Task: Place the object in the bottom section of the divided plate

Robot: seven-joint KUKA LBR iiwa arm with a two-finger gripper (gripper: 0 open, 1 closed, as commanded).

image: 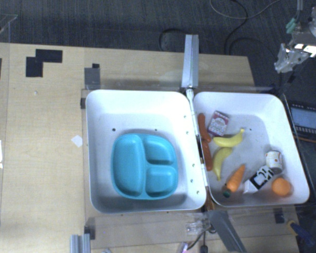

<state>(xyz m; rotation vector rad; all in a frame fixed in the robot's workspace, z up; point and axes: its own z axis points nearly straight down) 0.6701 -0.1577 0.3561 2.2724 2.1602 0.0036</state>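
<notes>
Bins first: the left bin (95,141) bears the blue divided plate (145,166), its sections bare; the right bin (284,120) holds the candidates. Which one counts as the object I cannot tell. Largest to smallest there: two bananas (225,147), probably light and smooth, best pinched across the middle of the curve; a long sausage (203,141) against the divider wall, awkward to reach; a carrot (235,178), likely stiff, tapering; an orange (281,187), round and prone to roll; a small packet (218,123). The gripper (290,58) hangs beyond the bin's far right corner, nothing visibly in it; spread or closed, I cannot tell
</notes>
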